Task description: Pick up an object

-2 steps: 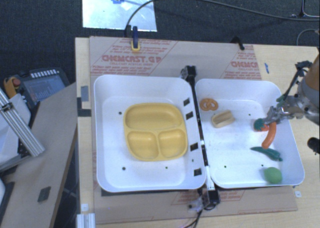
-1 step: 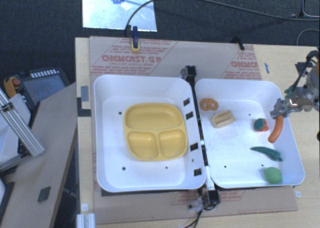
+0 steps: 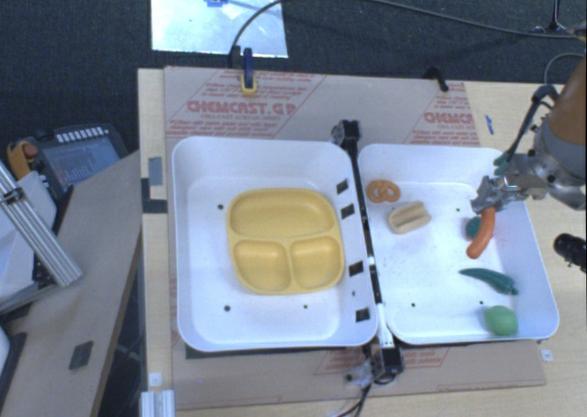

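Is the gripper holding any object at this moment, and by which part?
It cannot be told. The gripper sits at the top end of the carrot, but a grip is not visible.

Bins (image 3: 275, 154) look like smooth white plastic, yellow tray (image 3: 280, 241) shiny plastic, board (image 3: 266, 99) under them brown cardboard w/ red print.

We see a robotics lab: a worktop (image 3: 156, 223) with two white bins (image 3: 266, 154) on printed cardboard (image 3: 275, 99), a teach pendant (image 3: 78, 157) left of them, cables (image 3: 385, 5) over dark carpet behind.
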Motion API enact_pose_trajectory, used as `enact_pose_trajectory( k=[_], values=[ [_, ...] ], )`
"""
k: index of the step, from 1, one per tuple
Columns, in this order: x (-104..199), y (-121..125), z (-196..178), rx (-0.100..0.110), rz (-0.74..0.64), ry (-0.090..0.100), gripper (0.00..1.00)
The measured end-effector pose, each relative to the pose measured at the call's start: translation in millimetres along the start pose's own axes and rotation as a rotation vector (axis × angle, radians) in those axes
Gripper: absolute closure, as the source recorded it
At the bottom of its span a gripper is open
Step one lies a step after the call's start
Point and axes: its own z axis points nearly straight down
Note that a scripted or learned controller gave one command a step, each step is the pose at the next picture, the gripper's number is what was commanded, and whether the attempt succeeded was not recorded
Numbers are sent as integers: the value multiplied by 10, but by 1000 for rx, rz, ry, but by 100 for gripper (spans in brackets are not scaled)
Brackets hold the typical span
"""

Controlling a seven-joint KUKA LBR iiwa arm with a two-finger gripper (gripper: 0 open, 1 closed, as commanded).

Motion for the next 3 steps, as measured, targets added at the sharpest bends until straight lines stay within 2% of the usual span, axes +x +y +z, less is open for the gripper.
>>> enact_pose_trajectory(
  k=[1,3],
  values=[
    [601,-19,-11,1,-1,1,100],
    [1728,172,187,3,0,1,100]
  ],
)
